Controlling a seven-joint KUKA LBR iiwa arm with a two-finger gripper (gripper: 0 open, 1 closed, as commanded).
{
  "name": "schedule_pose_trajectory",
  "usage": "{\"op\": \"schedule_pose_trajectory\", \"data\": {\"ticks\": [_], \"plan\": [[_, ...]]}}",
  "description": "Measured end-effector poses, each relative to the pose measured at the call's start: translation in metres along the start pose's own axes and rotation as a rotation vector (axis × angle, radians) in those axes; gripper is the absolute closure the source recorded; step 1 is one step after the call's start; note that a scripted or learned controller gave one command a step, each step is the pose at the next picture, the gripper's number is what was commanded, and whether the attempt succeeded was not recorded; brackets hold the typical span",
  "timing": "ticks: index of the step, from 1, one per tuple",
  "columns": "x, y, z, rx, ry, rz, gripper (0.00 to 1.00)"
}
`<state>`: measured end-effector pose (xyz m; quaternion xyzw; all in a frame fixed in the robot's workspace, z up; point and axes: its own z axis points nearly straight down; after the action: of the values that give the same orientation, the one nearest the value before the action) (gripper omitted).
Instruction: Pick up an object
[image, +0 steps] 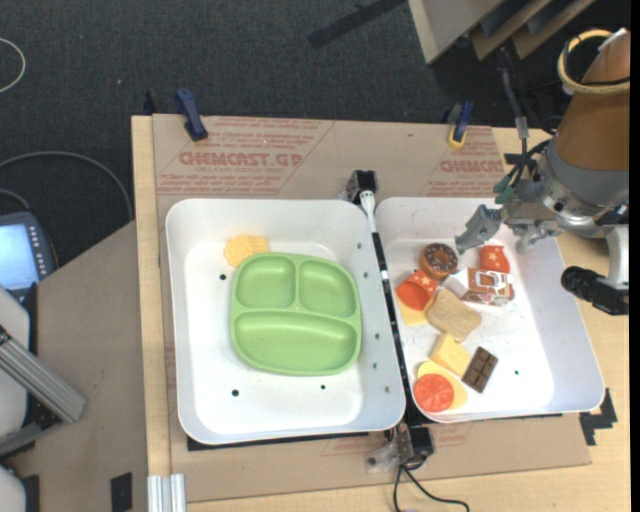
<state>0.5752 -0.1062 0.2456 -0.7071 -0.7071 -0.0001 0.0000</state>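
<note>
My gripper (497, 232) hangs over the far part of the right bin (560, 330), just above a red and white packet (492, 280). To its left lies a chocolate donut (438, 260), and an orange cup (415, 292) lies on its side below that. Toward the near side of the bin come a bread slice (453, 315), a yellow cheese wedge (451, 353), a chocolate bar (480, 369) and a red tomato slice (435, 392). I see nothing held in the gripper.
The left bin (195, 330) holds a green divided plate (296, 312) and a yellow cracker (245, 248) at its far left. A black divider rail (380, 270) runs between the bins. The arm's orange band (595, 120) fills the upper right.
</note>
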Motion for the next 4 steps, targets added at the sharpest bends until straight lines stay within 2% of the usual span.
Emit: {"op": "schedule_pose_trajectory", "data": {"ticks": [1,2,3,4], "plan": [[-0.093,-0.022,0.074,0.010,-0.002,0.009,0.00],[-0.104,0.055,0.166,-0.002,0.002,-0.003,0.00],[-0.105,0.054,0.149,-0.006,-0.002,-0.001,1.00],[-0.088,0.012,0.059,-0.006,-0.002,0.000,1.00]]}}
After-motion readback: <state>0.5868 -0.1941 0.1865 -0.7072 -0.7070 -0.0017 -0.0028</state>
